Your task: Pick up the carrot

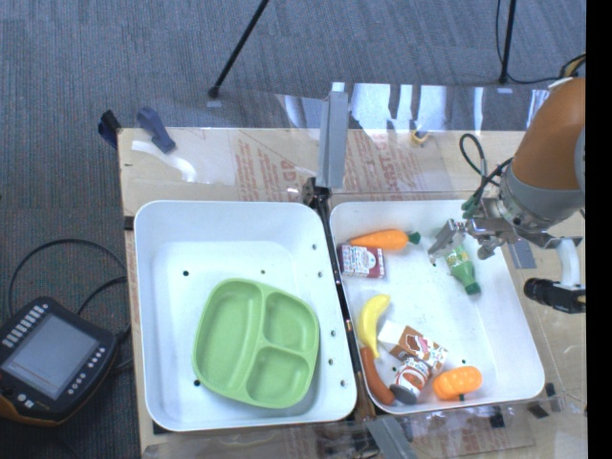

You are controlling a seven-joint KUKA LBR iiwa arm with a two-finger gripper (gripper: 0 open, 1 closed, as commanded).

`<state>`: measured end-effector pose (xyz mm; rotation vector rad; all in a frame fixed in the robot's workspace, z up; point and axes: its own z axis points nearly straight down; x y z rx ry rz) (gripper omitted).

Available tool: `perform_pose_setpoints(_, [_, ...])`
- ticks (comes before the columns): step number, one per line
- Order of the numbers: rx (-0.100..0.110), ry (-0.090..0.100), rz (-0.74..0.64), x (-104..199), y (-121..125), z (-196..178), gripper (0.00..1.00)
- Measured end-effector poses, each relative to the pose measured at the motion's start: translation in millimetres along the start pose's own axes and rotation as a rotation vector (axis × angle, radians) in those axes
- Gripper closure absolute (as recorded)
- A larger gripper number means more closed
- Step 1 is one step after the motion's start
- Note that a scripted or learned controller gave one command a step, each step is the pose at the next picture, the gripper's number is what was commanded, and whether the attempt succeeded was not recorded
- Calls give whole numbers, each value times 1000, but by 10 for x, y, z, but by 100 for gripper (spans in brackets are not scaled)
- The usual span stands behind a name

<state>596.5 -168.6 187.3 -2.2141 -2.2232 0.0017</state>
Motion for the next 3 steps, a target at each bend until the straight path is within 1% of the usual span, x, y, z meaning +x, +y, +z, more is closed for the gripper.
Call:
perform_pose_setpoints(1, [-1,-2,-225,734,462,156,0])
perform_pose_setpoints(2, [-2,-2,-56,562,475,-458,0])
perform_pose_setpoints(3, [1,-1,-45,1048,475,17,0])
